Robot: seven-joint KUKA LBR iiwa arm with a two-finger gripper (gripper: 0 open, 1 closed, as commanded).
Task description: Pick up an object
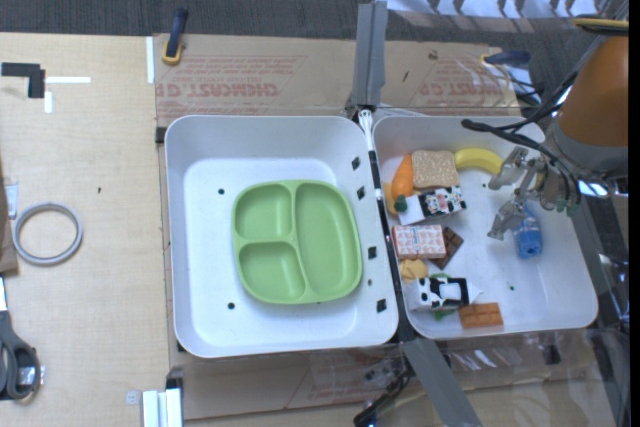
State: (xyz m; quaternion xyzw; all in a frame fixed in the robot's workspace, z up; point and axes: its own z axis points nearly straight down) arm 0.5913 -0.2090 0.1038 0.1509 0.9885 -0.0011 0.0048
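My gripper (499, 203) hangs over the right bin (560, 300), right of its middle, with its two fingers (499, 226) spread open and nothing between them. A small blue bottle (527, 238) lies just right of the lower finger, close to it; whether they touch I cannot tell. Along the bin's left side lie a banana (478, 160), a carrot (402, 177), a slice of bread (434, 168), a black-and-white packet (441, 203), a pink wafer (418, 240), a second black-and-white toy (443, 292) and an orange block (481, 316).
The left bin (195, 305) holds a green divided plate (298, 240). A grey divider (370, 55) stands behind the bins. On the wooden bench at the left lie a tape roll (45, 233) and scissors (15, 370). The arm's orange band (598, 100) rises at the right edge.
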